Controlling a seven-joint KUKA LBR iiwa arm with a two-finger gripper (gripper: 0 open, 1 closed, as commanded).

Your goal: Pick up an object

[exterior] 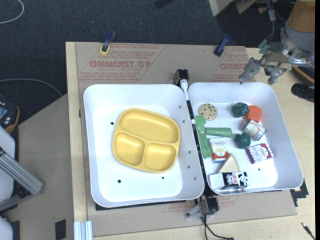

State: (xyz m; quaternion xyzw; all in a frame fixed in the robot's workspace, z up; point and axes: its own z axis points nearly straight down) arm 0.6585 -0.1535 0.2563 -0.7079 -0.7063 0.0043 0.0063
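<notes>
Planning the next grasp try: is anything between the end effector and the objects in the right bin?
Nothing visible. The end effector hangs open above the right bin's far rim; the nearest pieces, green toy and cookie, lie uncovered below.

The divided tray [146,140] lies in the left bin [95,134]. Right of that tray, the right bin [285,134] holds the cookie [207,111], carton [218,149] and pouch [259,153]; the gripper [261,73] hangs behind and right of it.
</notes>
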